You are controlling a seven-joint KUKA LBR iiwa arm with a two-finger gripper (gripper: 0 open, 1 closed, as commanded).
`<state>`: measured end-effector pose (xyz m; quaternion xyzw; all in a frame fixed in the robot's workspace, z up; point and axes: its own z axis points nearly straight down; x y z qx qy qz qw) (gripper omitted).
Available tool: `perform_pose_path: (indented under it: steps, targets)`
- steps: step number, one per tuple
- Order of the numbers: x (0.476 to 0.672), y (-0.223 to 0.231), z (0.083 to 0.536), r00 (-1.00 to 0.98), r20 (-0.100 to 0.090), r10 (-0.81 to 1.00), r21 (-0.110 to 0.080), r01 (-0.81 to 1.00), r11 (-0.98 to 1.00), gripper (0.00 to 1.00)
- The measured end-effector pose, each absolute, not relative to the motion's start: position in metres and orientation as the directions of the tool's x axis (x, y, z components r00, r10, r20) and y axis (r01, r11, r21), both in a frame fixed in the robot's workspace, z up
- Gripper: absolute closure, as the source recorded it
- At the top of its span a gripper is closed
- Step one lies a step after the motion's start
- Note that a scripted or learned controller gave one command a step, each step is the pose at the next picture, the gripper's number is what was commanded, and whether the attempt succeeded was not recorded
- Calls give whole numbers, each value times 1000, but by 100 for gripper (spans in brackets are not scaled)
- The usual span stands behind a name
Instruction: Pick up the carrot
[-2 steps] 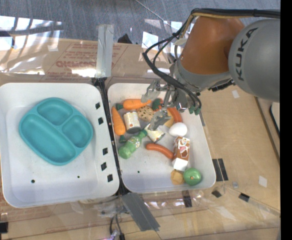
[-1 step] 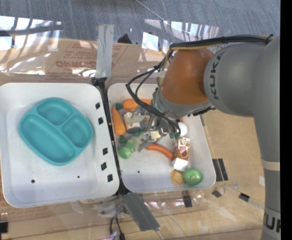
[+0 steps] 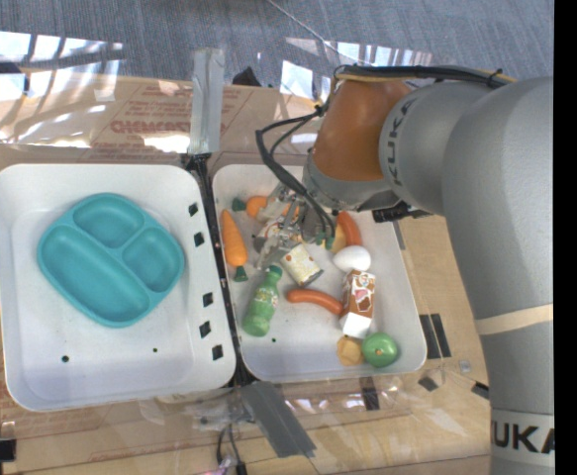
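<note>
Carrot (image 3: 234,240): tapered smooth orange, green stub end, lying along right bin (image 3: 407,295)'s left wall, apart from gripper (image 3: 286,224); finger state can't tell, metal tangle blurs it; glossy green bottle (image 3: 261,303) just below carrot; white egg (image 3: 352,258), round green apple (image 3: 380,349) toward right wall; left bin (image 3: 11,295) holds teal divided plate (image 3: 110,257), bare floor around it.

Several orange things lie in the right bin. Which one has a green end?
The carrot, lying lengthwise beside the bin's left wall, with green at its lower tip. The sausage and the other orange pieces show none.
</note>
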<state>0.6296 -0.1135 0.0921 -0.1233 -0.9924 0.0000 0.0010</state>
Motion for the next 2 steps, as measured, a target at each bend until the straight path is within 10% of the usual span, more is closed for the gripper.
perform_pose_path:
  steps: [1, 2]
  targets:
    - [643, -109, 92, -980, 29, 198, -14, 197, 980, 0]
    - [637, -91, 92, -997, 2, 72, 0, 72, 997, 0]
